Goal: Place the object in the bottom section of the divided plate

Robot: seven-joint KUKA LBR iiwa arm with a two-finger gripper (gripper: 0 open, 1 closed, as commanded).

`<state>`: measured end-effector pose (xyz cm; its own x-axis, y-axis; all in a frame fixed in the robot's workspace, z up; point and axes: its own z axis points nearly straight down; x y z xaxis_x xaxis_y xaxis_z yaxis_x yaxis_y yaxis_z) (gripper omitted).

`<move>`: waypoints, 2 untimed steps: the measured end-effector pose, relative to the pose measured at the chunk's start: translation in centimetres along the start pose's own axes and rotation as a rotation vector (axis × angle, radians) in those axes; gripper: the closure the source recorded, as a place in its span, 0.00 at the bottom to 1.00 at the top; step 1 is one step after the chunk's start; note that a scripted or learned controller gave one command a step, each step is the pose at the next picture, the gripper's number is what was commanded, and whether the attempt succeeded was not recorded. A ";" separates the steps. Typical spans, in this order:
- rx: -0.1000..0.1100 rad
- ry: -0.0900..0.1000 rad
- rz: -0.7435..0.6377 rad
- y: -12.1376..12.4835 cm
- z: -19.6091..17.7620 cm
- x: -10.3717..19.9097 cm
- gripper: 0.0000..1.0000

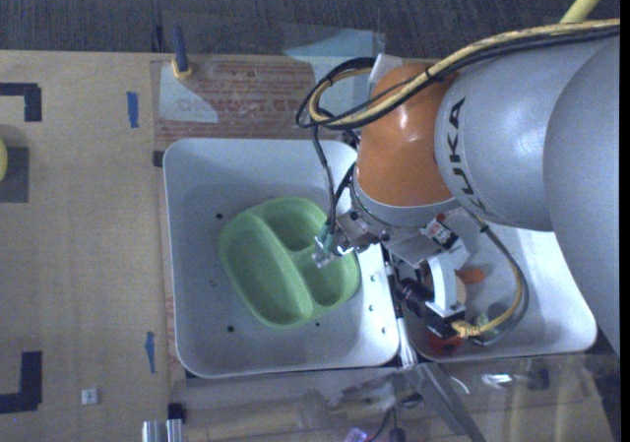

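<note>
Arm over the plate in the left bin

A green divided plate [285, 261] lies in the left white bin [197, 194]; a small orange thing [472, 275] sits in the right bin [566, 322], partly hidden behind the arm [512, 135], and it may be the object to be placed. The arm reaches in from the right, its orange band covering the bins' shared edge. The gripper [325, 245] hangs over the plate's right side; whether it is clenched or released cannot be told.

My gripper [325, 245] hangs over the right side of the divided plate [271, 273], which lies in the left bin [192, 233]; the right bin [566, 322] sits beneath my arm [512, 125].
</note>
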<state>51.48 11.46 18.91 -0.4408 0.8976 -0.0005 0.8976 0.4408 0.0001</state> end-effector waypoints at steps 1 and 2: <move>0.000 0.000 -0.071 2.3 2.5 0.7 1.00; 0.001 0.000 -0.021 -2.0 -5.1 3.8 1.00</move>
<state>47.99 13.94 24.05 -0.4599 0.8880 -0.0006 0.8880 0.4599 -0.0013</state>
